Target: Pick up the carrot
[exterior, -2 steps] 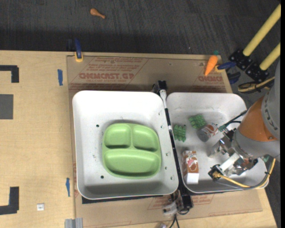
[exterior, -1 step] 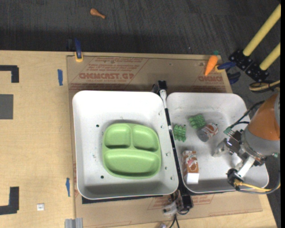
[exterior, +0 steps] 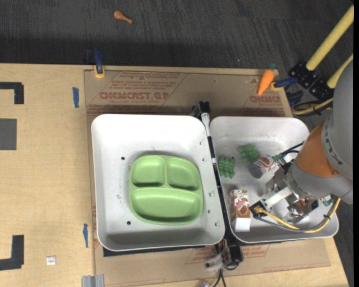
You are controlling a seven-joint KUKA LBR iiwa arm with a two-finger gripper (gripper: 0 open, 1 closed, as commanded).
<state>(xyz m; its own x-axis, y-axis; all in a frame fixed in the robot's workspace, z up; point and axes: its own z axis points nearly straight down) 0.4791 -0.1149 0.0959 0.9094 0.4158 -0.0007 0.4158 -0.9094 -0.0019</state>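
Observation:
The carrot (exterior: 266, 82) is small and orange with a green top. It lies on the brown board behind the right bin (exterior: 252, 124), outside both bins, near a blue clamp. My gripper (exterior: 279, 198) is low inside the right bin, at its front right, far from the carrot. The grey arm with its orange band (exterior: 314, 160) reaches in from the right and covers that corner of the bin. Yellow cable loops below the gripper.
In the right bin lie two green toys (exterior: 226, 166) (exterior: 247, 151), a small can (exterior: 262, 166) and a brown-and-white carton (exterior: 240, 208). The left bin (exterior: 106, 168) holds a green divided plate (exterior: 166, 188). A small orange object (exterior: 122, 17) lies on the dark floor beyond the bench.

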